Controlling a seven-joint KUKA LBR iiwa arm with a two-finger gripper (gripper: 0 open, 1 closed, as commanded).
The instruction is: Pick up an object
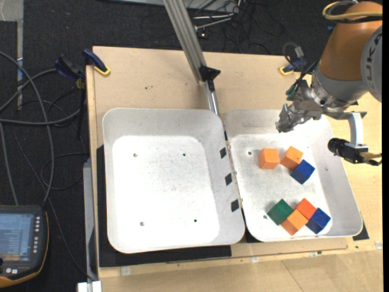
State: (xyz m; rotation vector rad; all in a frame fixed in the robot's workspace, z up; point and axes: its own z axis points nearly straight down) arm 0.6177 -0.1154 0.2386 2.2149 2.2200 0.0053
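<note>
A handheld control pendant is lying on the dark floor, well left of the left bin, with cables trailing above it. The tan bench top is carrying both bins; the left bin's floor is offering open room. In the right bin, two orange blocks and a blue one are sitting mid-bin; a green block is clustering with orange and blue blocks against the near rim. The gripper is hovering over that bin's far edge, holding nothing visible; jaw state cannot be told.
</note>
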